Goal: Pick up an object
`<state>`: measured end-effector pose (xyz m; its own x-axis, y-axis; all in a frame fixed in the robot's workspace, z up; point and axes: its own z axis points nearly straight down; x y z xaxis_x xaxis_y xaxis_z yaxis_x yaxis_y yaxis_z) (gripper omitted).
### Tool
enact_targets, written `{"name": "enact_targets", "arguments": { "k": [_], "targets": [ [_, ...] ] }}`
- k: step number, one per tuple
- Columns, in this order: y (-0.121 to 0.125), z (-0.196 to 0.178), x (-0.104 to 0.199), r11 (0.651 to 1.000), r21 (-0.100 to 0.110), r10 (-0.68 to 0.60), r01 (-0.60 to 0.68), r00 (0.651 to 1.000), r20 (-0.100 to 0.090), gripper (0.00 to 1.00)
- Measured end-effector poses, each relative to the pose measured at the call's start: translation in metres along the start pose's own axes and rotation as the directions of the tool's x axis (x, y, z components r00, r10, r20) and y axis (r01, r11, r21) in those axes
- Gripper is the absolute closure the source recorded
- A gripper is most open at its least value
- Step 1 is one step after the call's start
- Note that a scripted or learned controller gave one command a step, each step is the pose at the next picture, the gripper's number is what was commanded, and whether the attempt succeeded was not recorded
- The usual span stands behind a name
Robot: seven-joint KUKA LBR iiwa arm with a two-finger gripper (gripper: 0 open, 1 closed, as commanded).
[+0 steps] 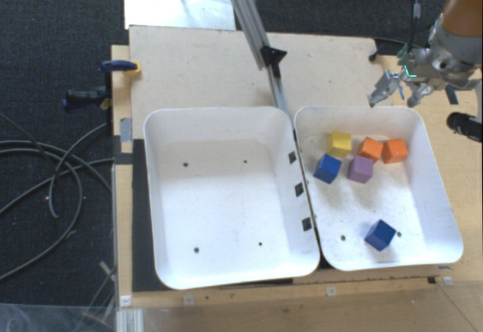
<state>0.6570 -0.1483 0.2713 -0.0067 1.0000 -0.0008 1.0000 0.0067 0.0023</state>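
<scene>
Nearest the camera, along the bench's front edge, sit two shallow white plastic bins side by side: the left bin (pixel 162 195) has only small dark specks on its floor, while the right bin (pixel 438 195) holds six small cubes. Closest in that right bin lies a dark blue cube (pixel 380 235), alone near the front wall and well apart from the others. Farther back, a second blue cube (pixel 327 168) sits just beside a purple cube (pixel 361 169). Behind them stand a yellow cube (pixel 339 143), an orange cube (pixel 370 148) and another orange cube (pixel 395 150), the two orange ones touching or nearly so. Beyond the right bin's far rim, over the bare beige board (pixel 196 70), hangs the two-finger metal gripper (pixel 395 89) of the grey arm with its orange band (pixel 463 13); its fingers are spread apart with nothing between them, and it is clear of every cube.
</scene>
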Motion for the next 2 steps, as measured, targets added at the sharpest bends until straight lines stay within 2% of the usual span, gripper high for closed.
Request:
{"name": "enact_targets", "arguments": {
  "k": [1, 2],
  "targets": [
    [0.013, 0.107, 0.0, 1.0, 0.006, 0.0, 0.0, 1.0, -0.001, 0.0],
    [-0.007, 0.185, 0.047, 1.0, 0.007, -0.002, 0.002, 1.0, -0.004, 0.0]
  ]
}}
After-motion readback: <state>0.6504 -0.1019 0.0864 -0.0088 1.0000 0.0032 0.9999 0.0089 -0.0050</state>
